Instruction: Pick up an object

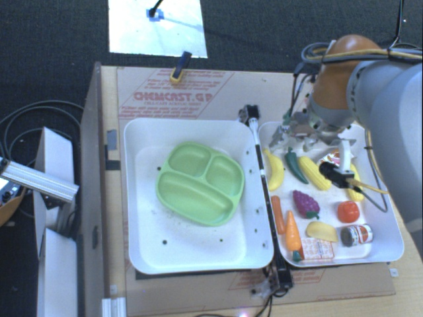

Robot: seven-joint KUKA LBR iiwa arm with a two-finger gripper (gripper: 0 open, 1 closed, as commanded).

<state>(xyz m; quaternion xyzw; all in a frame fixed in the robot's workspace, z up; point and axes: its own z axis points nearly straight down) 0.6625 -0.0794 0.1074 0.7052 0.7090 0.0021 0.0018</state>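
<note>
In the right bin (383,226) the toys lie crowded, and that is the worry. The banana (274,170) sits at ten o'clock, hard against the dividing wall. The green pepper (295,166) is just beside it, and the corn cob (314,174) touches that in turn. The gripper (284,137) hangs over the bin's twelve o'clock edge, above these three. From here I cannot tell whether it is spread or pressed together, and nothing looks held. A descent there could land between neighbours, push one aside or catch two at once. The banana's rounded back by the wall could also slip free. The grapes (305,203) at the centre and the tomato (348,211) at three o'clock stand more apart. To the far left, black cables (26,131) coil on dark carpet (53,32). The left bin (142,177) holds a green divided plate (200,183). Both bins rest on printed cardboard (198,91), with a pale sheet (132,18) at twelve o'clock beyond.
</note>
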